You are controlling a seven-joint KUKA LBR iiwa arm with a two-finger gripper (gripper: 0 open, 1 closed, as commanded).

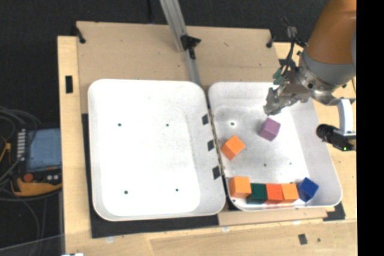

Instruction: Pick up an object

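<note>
Gripper (273,106) being positioned over right bin (317,150), above and just beside purple cube (269,129), not touching it; nothing seen between its tips. Open or closed: cannot be told from this slant.

Purple cube lying tilted just below gripper, apart from other blocks. Orange cube (233,146) sitting farther down-left of gripper. Row of 5 blocks (273,190) resting well below gripper, against near wall.

Purple cube being judged best target: isolated. Tips should be centred over it, aligned to its flat faces, then lowered straight. Risk: tilted cube being nudged aside.
</note>
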